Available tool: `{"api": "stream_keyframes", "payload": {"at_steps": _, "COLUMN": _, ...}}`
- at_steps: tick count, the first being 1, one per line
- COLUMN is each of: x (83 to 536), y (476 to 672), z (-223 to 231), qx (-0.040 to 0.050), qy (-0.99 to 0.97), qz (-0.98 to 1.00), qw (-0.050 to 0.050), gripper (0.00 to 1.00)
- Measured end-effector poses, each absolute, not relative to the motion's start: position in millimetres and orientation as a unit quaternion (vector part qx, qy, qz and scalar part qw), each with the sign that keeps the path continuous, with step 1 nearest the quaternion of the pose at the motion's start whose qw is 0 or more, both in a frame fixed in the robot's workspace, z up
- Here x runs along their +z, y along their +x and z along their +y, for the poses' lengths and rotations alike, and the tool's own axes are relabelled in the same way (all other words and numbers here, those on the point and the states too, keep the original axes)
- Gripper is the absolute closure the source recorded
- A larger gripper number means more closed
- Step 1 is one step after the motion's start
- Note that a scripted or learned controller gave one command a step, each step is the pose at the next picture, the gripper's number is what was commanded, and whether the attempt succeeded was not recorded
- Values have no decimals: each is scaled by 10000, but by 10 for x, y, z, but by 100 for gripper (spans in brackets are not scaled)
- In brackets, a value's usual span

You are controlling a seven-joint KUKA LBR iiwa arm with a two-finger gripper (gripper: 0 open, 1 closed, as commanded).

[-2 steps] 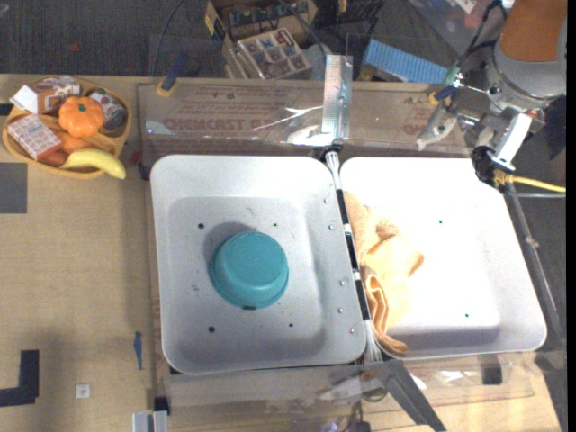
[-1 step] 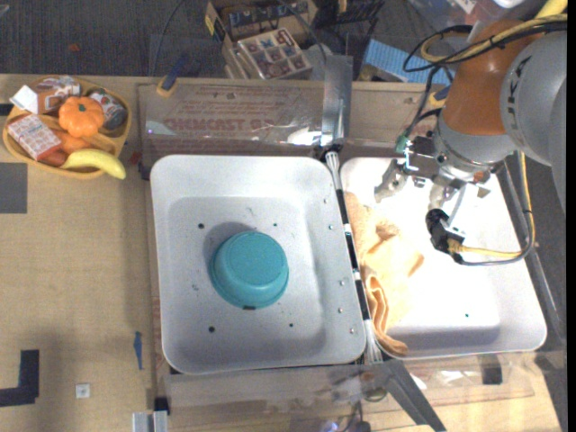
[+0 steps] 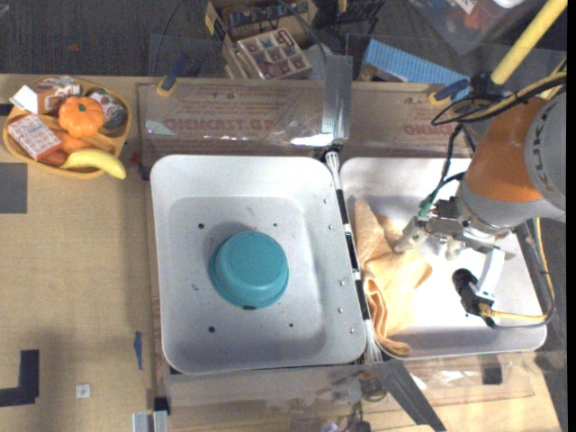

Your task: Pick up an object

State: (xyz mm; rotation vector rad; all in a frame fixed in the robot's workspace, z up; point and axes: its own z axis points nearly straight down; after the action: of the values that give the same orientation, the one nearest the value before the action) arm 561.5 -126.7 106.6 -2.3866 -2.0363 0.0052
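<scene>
On the counter (image 3: 72,286) sit two shallow white bins side by side. The left bin (image 3: 180,187) holds a teal bowl (image 3: 250,268), turned upside down and resting near the middle of the bin floor, well apart from every wall. The right bin (image 3: 517,331) holds a crumpled yellow cloth (image 3: 389,273), bunched against the bin's left wall and running from about the middle of that wall down to the bin's near left corner, where a fold is heaped up against the rim. The arm (image 3: 504,165) reaches in from the counter's right edge, its orange band above the right bin's far right part. The pincer (image 3: 412,234) is low over the right bin and pointed toward the left wall, its tip at the cloth's upper right edge. Whether it is open or closed cannot be told from this slant, nor whether it touches the fabric; nothing can be seen gripped in it. At the counter's far left corner stands a yellow dish (image 3: 25,144) of toy food, with an orange pumpkin (image 3: 81,115) on top and a banana (image 3: 94,160) along its near rim.
</scene>
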Motion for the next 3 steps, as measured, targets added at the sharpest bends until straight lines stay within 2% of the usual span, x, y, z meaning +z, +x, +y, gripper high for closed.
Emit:
{"api": "stream_keyframes", "payload": {"at_steps": 1, "x": 889, "y": 5239, "z": -1674, "qx": -41, "qy": -6815, "qz": -7318, "qw": -37, "gripper": 0}}
{"api": "stream_keyframes", "payload": {"at_steps": 2, "x": 898, "y": 5378, "z": -1267, "qx": -31, "qy": -5898, "qz": -8075, "qw": -68, "gripper": 0}}
{"api": "stream_keyframes", "payload": {"at_steps": 3, "x": 1134, "y": 5145, "z": -1164, "qx": 4, "qy": -6070, "qz": -7947, "qw": 20, "gripper": 0}}
